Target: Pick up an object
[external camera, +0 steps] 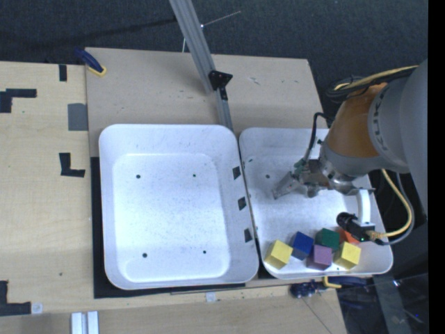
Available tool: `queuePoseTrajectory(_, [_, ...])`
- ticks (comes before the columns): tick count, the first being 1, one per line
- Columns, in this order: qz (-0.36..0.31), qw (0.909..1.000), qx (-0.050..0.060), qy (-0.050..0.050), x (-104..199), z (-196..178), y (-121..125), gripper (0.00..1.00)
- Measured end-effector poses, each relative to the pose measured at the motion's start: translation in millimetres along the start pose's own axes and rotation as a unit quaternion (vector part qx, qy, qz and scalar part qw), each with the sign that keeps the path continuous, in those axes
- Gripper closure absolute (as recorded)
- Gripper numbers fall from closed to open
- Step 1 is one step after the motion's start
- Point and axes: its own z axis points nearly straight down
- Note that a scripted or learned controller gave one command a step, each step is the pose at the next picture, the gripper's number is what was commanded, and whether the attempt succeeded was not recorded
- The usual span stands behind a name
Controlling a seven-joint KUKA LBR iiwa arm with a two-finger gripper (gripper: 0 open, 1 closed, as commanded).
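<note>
My gripper (288, 185) hangs over the middle of the right bin (268, 145), over bare white floor. Several small blocks lie bunched along that bin's near edge: a yellow block (279, 253), a blue block (302, 244), a green block (327, 239), a purple block (322, 257) and a second yellow block (350, 255). A bit of an orange block (351, 236) peeks out behind the green one. The gripper is well apart from the blocks, farther back in the bin, and no block is seen at its tip.
The left bin (111, 152) stands beside the right one, their rims touching. A slanted metal bar (198, 37) crosses the bench behind the bins. A blue and yellow tool (90, 61) lies at the back left.
</note>
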Motion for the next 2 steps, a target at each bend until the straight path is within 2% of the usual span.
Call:
queuePoseTrajectory(1, [-0.001,1.0,-0.002,0.001,1.2,-13.4,1.5,1.0])
queuePoseTrajectory(2, [0.0,1.0,-0.006,-0.001,-7.3,-64.4,7.9,1.0])
